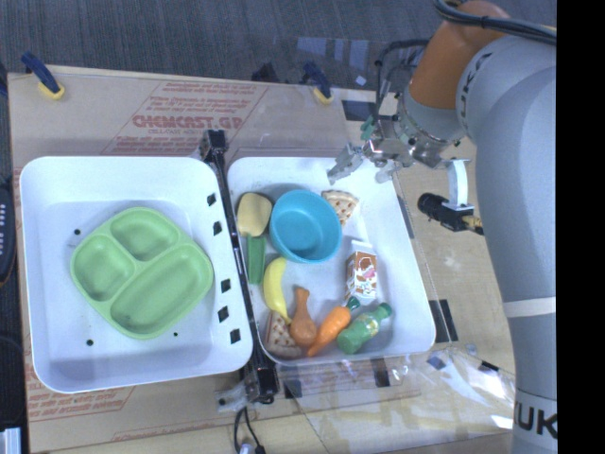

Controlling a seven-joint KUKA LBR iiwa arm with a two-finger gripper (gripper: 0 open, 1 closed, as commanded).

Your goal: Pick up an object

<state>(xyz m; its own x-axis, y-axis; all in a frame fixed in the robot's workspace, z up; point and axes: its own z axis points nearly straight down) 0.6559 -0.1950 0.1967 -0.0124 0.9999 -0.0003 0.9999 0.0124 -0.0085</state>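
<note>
The right bin (402, 253) holds toy foods: a blue bowl (305, 225), a pizza slice (340, 203), a yellow piece (252, 214), a green cucumber (256, 259), a banana (275, 288), a brown drumstick (302, 321), a carrot (331, 327), a green bottle (365, 328), a small carton (362, 277) and a waffle (278, 335). My gripper (364, 166) hangs over the bin's far right corner, just above the pizza slice. It is open, its two fingers are spread, and nothing sits between them.
The left bin (57, 187) carries a green divided plate (142, 270). A black divider (227, 244) runs between the bins. Blue clamps (43, 76) sit at the bench's far edge. The grey arm (510, 159) fills the right side.
</note>
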